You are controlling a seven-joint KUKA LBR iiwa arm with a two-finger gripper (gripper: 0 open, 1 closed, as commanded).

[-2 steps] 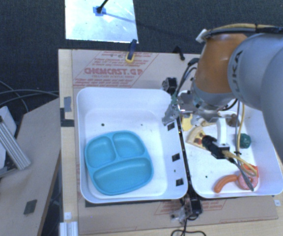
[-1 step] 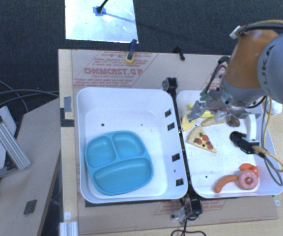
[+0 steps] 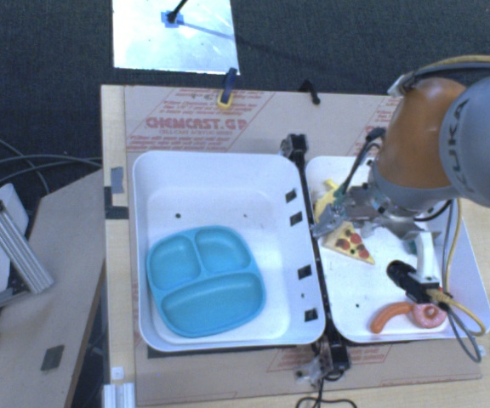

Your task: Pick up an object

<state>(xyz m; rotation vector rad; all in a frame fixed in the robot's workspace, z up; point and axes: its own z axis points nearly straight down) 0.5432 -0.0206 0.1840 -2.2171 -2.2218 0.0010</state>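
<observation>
Two white bins (image 3: 228, 167) sit side by side. Low in the right one, the gripper (image 3: 337, 215) hangs just left of the pizza slice (image 3: 351, 243); I cannot tell its grip.

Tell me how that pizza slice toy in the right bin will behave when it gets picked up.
The pizza slice looks like moulded plastic, so probably stiff and light. It lies flat on the right bin floor, so its low edges may be hard to catch, and it may slide on the smooth white surface. A flat wedge is unlikely to roll.
</observation>
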